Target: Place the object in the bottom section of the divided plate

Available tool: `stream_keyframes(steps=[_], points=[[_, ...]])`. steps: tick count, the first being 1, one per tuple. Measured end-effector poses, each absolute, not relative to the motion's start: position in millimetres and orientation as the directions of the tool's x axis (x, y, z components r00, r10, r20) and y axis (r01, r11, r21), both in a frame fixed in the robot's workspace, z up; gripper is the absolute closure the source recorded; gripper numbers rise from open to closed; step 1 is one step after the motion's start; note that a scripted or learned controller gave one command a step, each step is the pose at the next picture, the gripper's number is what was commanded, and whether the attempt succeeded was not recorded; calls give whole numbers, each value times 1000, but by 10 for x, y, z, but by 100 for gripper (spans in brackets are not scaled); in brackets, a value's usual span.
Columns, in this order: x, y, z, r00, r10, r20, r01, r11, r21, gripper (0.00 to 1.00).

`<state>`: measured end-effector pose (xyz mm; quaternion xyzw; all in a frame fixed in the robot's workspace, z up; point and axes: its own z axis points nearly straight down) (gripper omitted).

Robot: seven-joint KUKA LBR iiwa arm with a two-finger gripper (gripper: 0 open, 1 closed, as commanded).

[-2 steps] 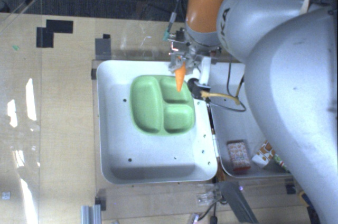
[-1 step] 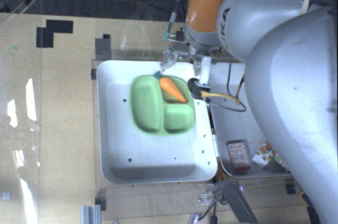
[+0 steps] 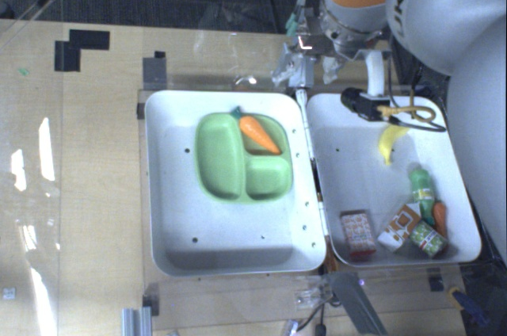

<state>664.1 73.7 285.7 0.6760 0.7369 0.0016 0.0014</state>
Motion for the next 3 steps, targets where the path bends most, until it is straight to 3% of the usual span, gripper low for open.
stream_keyframes(steps=[1, 2, 3], points=[[6695, 458, 2483, 53, 999, 0, 999, -53, 1, 0], [6702, 139, 2776, -154, 988, -1, 988, 154, 5, 0], [6692, 606, 2276, 228, 974, 0, 974, -228, 0, 0]])
